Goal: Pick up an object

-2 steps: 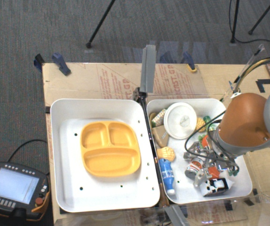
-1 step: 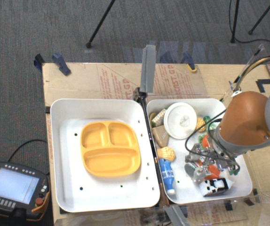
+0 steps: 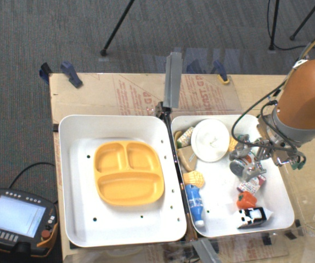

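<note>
The claw hangs low in the right bin, just right of the white lid; whether it is spread or pinching I cannot tell. Right below it lies a red-and-white packet, probably light, crinkly and soft, best taken across its narrow sides. Further from the lid, down-left, lies the blue bottle, stiff but likely slippery.

Divided plate in left bin, lid, tube, clutter in right bin
</note>
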Controlling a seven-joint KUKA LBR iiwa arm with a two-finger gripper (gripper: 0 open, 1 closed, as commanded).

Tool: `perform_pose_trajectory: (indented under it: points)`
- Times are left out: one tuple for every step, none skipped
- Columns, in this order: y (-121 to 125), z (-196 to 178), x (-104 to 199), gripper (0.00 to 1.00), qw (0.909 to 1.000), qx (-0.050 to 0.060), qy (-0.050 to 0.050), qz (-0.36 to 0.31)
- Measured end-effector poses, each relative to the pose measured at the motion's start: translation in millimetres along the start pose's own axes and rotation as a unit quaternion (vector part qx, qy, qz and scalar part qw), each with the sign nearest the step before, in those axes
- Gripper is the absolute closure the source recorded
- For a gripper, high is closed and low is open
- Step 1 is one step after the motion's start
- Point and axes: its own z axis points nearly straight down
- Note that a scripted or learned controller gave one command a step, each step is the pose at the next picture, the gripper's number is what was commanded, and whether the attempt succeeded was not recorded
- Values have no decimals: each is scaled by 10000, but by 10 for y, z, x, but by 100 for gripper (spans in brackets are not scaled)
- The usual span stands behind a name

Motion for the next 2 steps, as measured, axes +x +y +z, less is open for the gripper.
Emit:
perform_pose_trajectory:
  points:
    - [243, 1027, -877, 100, 9927, -17, 74, 1208]
    - [276, -472, -1019, 100, 9709, 8, -11, 2395]
